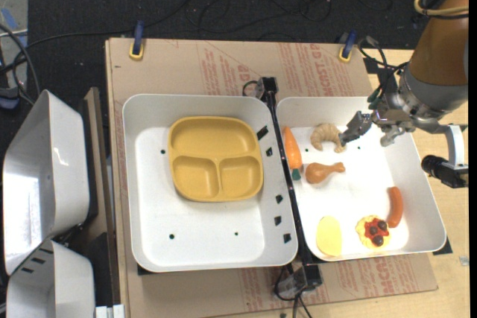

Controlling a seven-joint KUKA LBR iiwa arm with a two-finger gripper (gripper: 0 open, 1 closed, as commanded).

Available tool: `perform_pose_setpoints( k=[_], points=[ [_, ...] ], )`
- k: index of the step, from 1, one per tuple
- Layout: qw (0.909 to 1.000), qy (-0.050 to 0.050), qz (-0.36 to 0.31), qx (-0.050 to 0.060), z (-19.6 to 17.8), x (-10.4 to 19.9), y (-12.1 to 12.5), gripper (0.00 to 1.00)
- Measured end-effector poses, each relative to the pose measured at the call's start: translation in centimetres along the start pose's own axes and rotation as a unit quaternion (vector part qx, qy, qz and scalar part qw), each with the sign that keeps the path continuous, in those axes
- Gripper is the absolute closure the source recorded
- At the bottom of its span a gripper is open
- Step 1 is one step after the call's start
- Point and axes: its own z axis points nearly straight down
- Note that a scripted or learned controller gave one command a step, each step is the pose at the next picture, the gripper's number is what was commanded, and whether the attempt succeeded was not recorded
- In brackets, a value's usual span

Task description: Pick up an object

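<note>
Over the right bin [417, 160] the gripper [370, 127] hangs with fingers spread wide and nothing between them, just beside the croissant [326, 135]. Risk as I see it: that croissant is a lumpy, curved bit of plastic, so the fingers could skid off and shove it into the drumstick [323, 172] or carrot [293, 147] nearby. The sausage [394, 205] is smooth and round and would probably roll. The flat pizza [373, 230] offers no edge. The yellow tray [216, 159] sits in the left bin [149, 160].

Red printed lettering runs across the brown cardboard sheet [223, 59] lying under the two white bins [149, 160], above and below them. It appears mirrored or upside down, and no word can be read.
</note>
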Motion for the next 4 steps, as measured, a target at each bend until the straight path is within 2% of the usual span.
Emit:
perform_pose_setpoints(
  k=[1, 2, 3, 4],
  points=[
    [1.0000, -0.001, -0.001, -0.007, -0.8, 0.0, 0.3, 0.00],
    [1.0000, -0.001, -0.001, -0.005, 3.6, 0.0, 0.8, 0.00],
    [1.0000, -0.001, 0.000, -0.005, 9.8, -0.5, 1.2, 0.00],
    [1.0000, -0.001, 0.000, -0.005, 13.5, -0.4, 1.2, 0.00]
  ],
)
